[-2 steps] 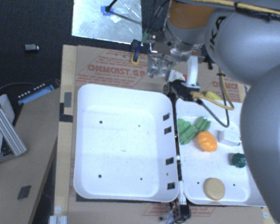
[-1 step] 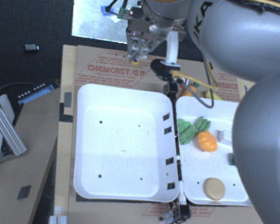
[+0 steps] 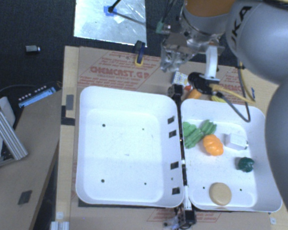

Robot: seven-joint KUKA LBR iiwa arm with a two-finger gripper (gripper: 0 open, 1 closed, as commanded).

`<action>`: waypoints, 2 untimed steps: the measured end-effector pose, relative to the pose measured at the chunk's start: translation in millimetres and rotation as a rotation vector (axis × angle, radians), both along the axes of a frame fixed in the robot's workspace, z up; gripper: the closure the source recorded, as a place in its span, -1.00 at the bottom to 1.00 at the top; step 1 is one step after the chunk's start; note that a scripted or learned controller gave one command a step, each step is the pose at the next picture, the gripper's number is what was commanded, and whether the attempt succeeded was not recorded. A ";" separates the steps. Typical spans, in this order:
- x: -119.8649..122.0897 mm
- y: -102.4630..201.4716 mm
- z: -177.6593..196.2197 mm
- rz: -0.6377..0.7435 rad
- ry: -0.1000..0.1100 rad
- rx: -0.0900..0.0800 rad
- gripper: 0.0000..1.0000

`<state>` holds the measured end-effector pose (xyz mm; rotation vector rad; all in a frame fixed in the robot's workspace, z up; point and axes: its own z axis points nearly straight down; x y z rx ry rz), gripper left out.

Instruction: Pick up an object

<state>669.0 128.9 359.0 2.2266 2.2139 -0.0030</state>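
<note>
The right bin (image 3: 257, 197) holds several objects. A green leafy bunch (image 3: 197, 132) lies near its left wall, with an orange fruit (image 3: 213, 145) touching its right side. A white block (image 3: 235, 141) sits further right, a dark green lump (image 3: 245, 164) lies below that, and a tan round disc (image 3: 221, 193) rests near the front. My gripper (image 3: 172, 63) hangs high over the back edge of the bench, above the divide between the bins, apart from all of these. Nothing shows in it.
The left bin (image 3: 126, 145) sits beside the right one, joined by black clips (image 3: 173, 164). A small orange object (image 3: 193, 94) and yellow cables (image 3: 226, 96) lie behind the right bin's back rim. The grey arm (image 3: 270, 43) covers the upper right.
</note>
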 end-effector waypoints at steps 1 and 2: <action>-51.1 54.6 -110.8 0.014 0.013 0.002 1.00; -11.9 -31.4 -49.7 -0.001 -0.009 0.000 1.00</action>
